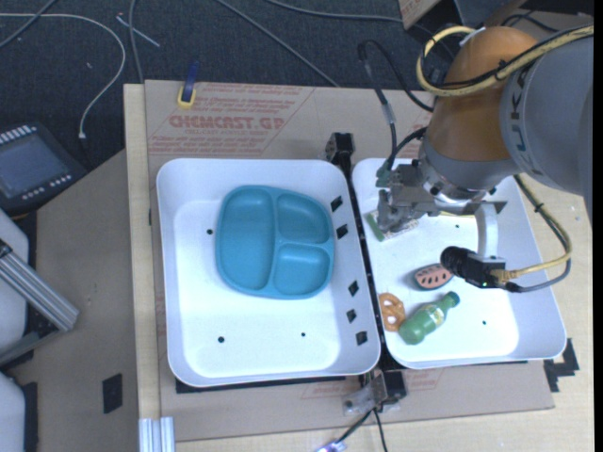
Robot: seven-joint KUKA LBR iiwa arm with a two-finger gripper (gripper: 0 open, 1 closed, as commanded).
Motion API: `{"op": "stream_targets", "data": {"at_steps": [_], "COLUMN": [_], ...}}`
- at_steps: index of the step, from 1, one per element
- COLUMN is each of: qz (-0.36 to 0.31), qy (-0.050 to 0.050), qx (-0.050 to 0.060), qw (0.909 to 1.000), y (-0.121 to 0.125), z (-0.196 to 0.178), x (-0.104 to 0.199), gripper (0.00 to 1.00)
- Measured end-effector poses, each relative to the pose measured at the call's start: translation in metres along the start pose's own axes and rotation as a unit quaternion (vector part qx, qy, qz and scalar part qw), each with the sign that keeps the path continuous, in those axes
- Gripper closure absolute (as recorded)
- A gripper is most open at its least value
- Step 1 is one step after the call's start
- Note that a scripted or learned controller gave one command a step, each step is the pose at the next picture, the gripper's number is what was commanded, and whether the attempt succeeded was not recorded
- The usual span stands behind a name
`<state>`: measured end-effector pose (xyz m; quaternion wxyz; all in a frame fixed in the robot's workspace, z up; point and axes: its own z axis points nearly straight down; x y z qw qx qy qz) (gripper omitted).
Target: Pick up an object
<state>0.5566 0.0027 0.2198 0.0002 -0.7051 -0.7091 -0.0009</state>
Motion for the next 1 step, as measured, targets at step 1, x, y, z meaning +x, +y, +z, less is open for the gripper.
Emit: {"op": "stream_targets", "data": {"at_steps": [1], "qz": [0.000], "qy": [0.000], "qx": [-0.001], "qw": [1.0000], "y": [0.0298], "z": [-0.0014], "x": [0.0432], "gripper": [1.00]}}
